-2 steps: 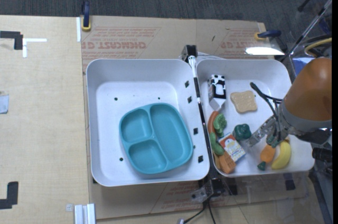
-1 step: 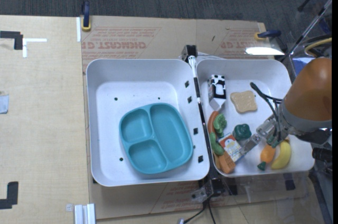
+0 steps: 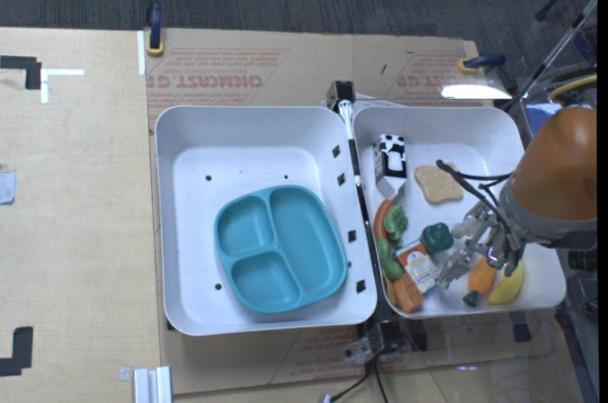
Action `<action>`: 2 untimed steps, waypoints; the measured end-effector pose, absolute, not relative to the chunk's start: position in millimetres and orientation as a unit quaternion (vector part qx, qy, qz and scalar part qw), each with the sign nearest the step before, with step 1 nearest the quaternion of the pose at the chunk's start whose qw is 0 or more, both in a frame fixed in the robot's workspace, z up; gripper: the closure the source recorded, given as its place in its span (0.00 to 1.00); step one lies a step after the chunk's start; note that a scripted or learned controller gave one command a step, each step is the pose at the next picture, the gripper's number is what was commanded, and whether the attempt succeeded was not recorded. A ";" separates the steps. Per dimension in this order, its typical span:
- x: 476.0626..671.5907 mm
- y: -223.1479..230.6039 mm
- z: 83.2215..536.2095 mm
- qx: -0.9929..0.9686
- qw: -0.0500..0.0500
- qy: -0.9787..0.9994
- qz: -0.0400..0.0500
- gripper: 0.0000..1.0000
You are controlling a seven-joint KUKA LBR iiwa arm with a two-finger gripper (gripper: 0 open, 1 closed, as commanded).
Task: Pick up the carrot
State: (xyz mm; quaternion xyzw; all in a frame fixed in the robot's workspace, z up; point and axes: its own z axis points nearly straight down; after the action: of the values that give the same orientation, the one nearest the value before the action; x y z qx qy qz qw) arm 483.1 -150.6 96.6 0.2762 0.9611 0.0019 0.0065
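we see the carrot in the right bin, tight to its left wall, about mid-height. orange body, curved, lying flat, running roughly along the wall. green leafy top at its lower right end, near 415,320. it touches the green item just below. whole carrot in view, nothing on it.

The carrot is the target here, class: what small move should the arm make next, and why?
Probably a short shift toward the left wall of the right bin. The gripper hangs over the toys near the front right, beside a banana, while the carrot, orange with a green top, lies against the left wall, apart from it. Nothing shows between the fingers.
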 end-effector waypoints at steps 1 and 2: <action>484.6 -150.5 105.9 0.278 0.005 0.961 0.003 1.00; 479.9 -93.9 156.8 0.428 0.003 0.904 0.000 1.00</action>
State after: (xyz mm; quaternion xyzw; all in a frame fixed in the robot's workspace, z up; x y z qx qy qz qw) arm 479.9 -93.9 156.8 0.4283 0.9036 0.0003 0.0028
